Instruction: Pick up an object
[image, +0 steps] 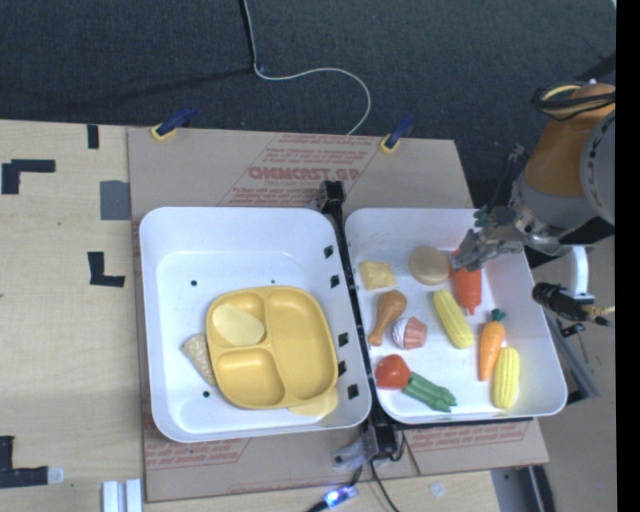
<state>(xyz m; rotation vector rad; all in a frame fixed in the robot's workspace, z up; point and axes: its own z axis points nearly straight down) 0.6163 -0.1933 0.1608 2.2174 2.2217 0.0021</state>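
We see the gripper (470, 254) lowered over the right bin (540, 405), near its far right corner, its fingers closed on the top of a red-orange toy pepper (468, 286) that hangs directly below them. The pepper is smooth, glossy plastic, tapered toward its lower end. Touching its left side lies a ribbed yellow corn cob (452, 318); a round tan bun (429, 265) sits just beside the gripper's left. An orange carrot (489, 347) lies nearer the bin's right edge. The left bin (165, 300) carries a yellow compartment tray (290, 350).
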